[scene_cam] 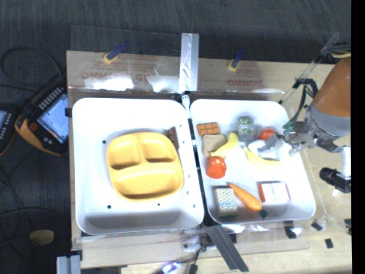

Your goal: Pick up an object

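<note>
Looking down from the fixed camera, you see two white bins side by side on a pale wooden counter (333, 210). No brand or label reads clearly: the small white box with red edges (272, 192) near the right bin's front is too small to read, and reddish printing on the clear sheet (142, 73) behind the bins is too faint to make out.

The left bin (85, 153) holds a yellow divided tray (145, 164). The right bin (302, 207) holds the loose objects: a waffle-like brown piece (208, 128), a slice of bread (213, 142), a red tomato-like piece (216, 166), a carrot (246, 196), a checkered packet (226, 200), a small greenish can (246, 125) and a banana (261, 156).

Your hand (272, 147) sits low at the right bin's right side, just over the banana's end. You cannot tell how wide it stands, or whether it grips anything.

Dark carpet (171, 10) surrounds the counter, and an orange-edged pendant (45, 121) with cables lies on the floor to the left.
</note>
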You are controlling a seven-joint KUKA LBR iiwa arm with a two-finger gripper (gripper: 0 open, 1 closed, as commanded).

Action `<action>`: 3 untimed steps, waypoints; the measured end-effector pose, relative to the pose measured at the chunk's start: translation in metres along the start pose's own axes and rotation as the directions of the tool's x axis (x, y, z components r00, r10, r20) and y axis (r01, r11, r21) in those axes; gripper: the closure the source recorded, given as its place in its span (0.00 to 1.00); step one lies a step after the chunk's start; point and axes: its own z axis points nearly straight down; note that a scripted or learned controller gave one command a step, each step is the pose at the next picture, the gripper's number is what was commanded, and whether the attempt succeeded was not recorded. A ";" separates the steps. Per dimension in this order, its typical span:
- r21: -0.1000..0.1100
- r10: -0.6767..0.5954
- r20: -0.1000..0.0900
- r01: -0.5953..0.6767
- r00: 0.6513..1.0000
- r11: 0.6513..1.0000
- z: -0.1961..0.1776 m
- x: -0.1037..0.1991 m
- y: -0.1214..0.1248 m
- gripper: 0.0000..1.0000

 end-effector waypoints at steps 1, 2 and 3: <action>-0.009 -0.435 0.009 0.435 0.900 0.900 0.095 -0.010 0.009 0.00; -0.015 -0.434 0.011 0.434 0.901 0.901 0.084 -0.010 0.010 1.00; -0.017 -0.434 0.010 0.434 0.901 0.901 0.075 -0.009 0.011 1.00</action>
